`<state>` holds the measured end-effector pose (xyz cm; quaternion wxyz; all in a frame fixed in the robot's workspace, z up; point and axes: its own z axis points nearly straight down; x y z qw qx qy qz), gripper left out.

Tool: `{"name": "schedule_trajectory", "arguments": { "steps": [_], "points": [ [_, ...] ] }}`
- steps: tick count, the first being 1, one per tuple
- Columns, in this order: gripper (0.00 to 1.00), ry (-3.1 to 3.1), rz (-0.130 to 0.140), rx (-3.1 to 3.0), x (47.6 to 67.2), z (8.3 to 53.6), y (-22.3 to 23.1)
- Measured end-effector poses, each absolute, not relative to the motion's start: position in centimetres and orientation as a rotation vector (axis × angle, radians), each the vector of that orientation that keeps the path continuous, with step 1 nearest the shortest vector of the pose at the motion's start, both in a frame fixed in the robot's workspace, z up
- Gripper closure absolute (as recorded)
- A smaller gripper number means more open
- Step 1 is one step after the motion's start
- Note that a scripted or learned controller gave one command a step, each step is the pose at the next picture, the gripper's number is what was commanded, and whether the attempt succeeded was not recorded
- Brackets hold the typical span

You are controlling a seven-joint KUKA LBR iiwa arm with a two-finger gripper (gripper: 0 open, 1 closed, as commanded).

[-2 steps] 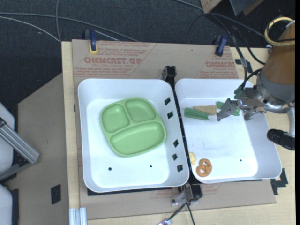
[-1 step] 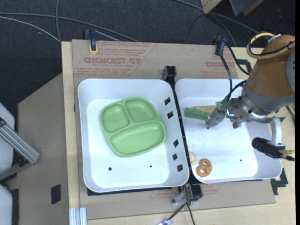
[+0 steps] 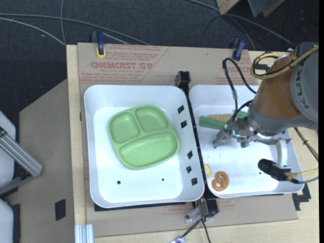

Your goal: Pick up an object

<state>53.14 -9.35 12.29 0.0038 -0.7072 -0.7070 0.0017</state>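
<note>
My gripper hangs low over the right bin, in its middle part. The fingers are spread and I see nothing between them, so the gripper is open. A green stick-shaped object lies just up and left of the fingertips, beside a tan piece. A brown pretzel rests near the bin's front left corner, well below the gripper. A small yellow bit sits next to it by the left wall.
In the left bin lies a green divided plate. The arm's orange wrist covers the right bin's far right part. Black clips line the divider between the bins.
</note>
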Motion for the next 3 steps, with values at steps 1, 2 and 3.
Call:
{"name": "schedule_trajectory", "arguments": {
  "steps": [1, 2, 3],
  "points": [
    [0.0, -2.216, 0.003, -2.219, 53.1, 8.3, -9.3],
    [1.0, -2.219, -0.002, -2.222, 53.2, 9.6, -9.3],
    [1.0, -2.226, -0.006, -2.224, 53.1, 16.0, -9.4]
  ]
}}
